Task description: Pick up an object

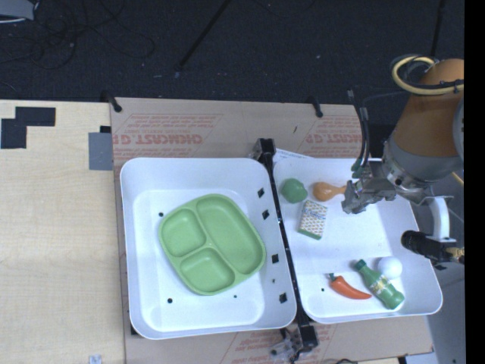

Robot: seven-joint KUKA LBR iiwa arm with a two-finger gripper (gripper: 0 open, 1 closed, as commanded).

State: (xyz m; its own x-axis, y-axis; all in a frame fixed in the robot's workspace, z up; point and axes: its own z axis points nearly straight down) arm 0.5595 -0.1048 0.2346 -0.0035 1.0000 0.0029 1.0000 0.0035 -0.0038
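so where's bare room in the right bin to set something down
Bare floor lies mid-bin, between the patterned packet and the white ball, above the red pepper. It is crowded along the far edge: green ball, orange piece, gripper.

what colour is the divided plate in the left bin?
Light green, all three compartments alike; the divided plate shows plainly in the camera view, inside the left bin.

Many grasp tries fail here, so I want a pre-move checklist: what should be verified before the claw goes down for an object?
1. Claw over the right white bin: ok.
2. Nearest target, orange pear-shaped toy, in view beside claw: ok.
3. Claw centred over it: not ok, offset right.
4. Patterned small box apart from toy: ok.
5. Round green toy apart from it: ok, narrowly.
6. Finger opening: cannot tell.
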